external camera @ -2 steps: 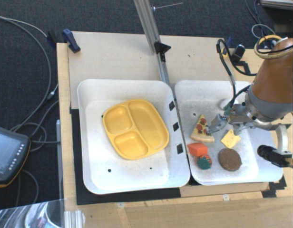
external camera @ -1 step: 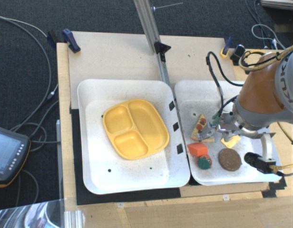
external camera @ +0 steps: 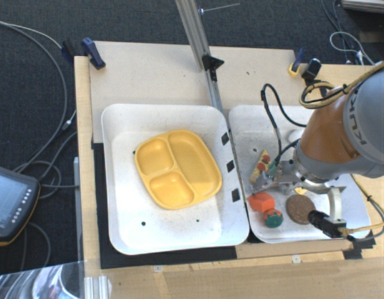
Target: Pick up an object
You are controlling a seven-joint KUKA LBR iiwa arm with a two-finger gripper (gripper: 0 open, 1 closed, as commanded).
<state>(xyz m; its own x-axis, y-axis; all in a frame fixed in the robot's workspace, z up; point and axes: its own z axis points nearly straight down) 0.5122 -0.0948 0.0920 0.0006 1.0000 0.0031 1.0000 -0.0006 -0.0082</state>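
Camera view has the arm's jaws [external camera: 267, 178] low in the right bin [external camera: 242, 120], among a multicoloured toy [external camera: 263, 162], an orange block [external camera: 262, 201], a green ball [external camera: 274, 218] and a brown disc [external camera: 299, 208]; I cannot tell whether they are clenched. Crowding could make the grasp nudge pieces aside or catch two at once. Left bin [external camera: 117, 229] has a yellow tray [external camera: 177, 169]

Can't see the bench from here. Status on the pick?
Gripper low in right white bin, nothing seen held. Orange block, green-red ball, brown round disc beside it. Yellow divided plate in left bin.
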